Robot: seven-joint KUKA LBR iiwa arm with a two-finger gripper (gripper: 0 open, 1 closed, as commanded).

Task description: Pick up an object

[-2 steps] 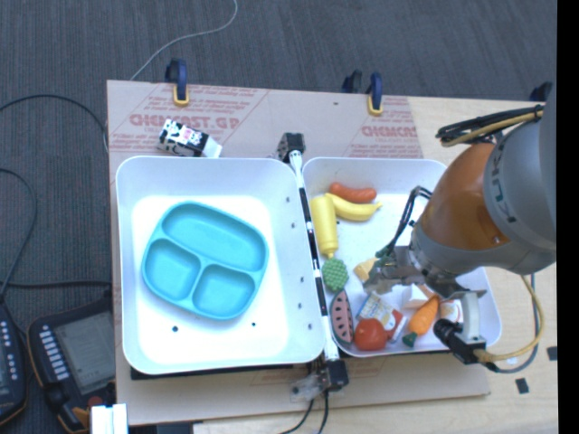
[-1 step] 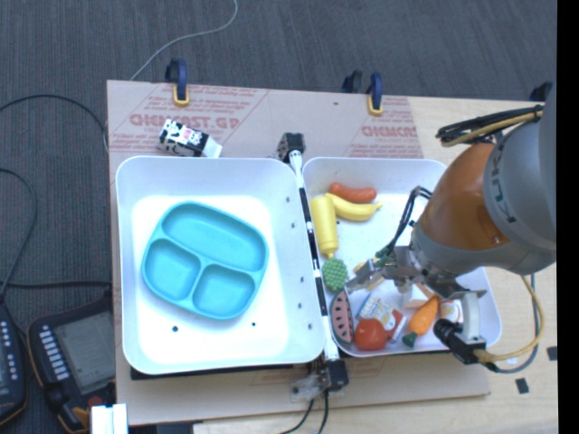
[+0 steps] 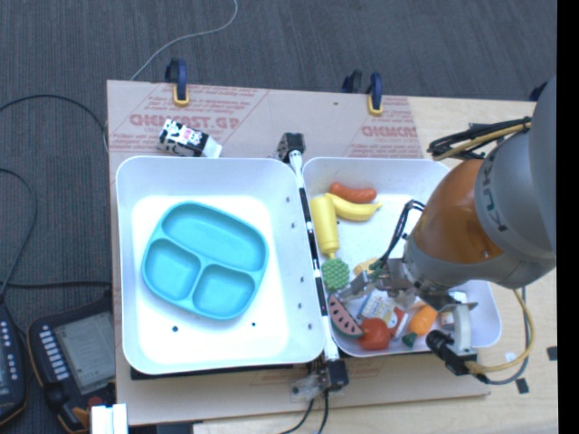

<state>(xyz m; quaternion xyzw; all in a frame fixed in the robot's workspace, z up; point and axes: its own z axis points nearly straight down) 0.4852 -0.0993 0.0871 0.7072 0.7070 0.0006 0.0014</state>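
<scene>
The gripper (image 3: 375,289) is seen low in the right bin (image 3: 398,172), reached down among a heap of toy food near the bin's front edge. Whether anything is gripped, or how the gripper is set, cannot be told, since it is half hidden by the wrist and by the clutter beneath it.

All places below are given relative to the right bin. Just under the gripper a white packet (image 3: 378,311) is lying, and a red tomato-like piece (image 3: 374,334) is found at the bin's front wall. An orange carrot-like piece (image 3: 421,318) lies beside it, toward the arm. A watermelon slice (image 3: 341,317) is propped in the bin's front left corner, and a green knobbly piece (image 3: 336,273) is placed just behind it, against the left wall. A yellow bottle (image 3: 324,223) is laid lengthwise along that same wall, farther back. A banana (image 3: 355,209) and a red sausage (image 3: 352,193) are lying touching each other in the bin's rear part, well apart from the gripper.

The orange band (image 3: 452,220) of the arm is seen over the bin's right half.

Beside the right bin, on its left, the left bin (image 3: 136,333) is set, and a blue divided plate (image 3: 205,259) is held in it.
</scene>
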